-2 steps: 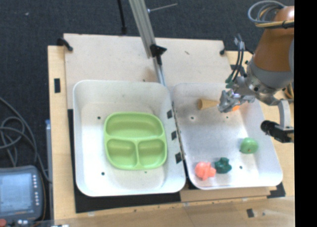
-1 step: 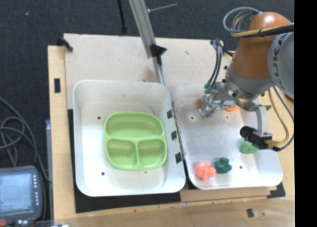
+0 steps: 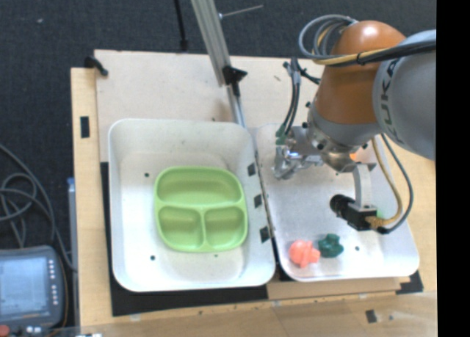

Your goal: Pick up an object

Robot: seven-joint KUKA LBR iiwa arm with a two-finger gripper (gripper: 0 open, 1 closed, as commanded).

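Counter (image 3: pixel 147 86): two white bins | left bin (image 3: pixel 125 181): green divided plate (image 3: pixel 200 208) | right bin (image 3: pixel 396 247): orange toy (image 3: pixel 302 252), green toy (image 3: pixel 330 244) | gripper (image 3: pixel 288 163): state cannot be told

The one camera is sitting fixed above the desk (image 3: pixel 169 82), looking down at a slant and taking in both white bins at once. The left bin (image 3: pixel 132 181) and the right bin (image 3: pixel 382 255) are lying side by side across the middle of its view. It is standing far enough back that dark floor is showing around the desk, and the arm (image 3: pixel 367 71) is reaching in from the right.
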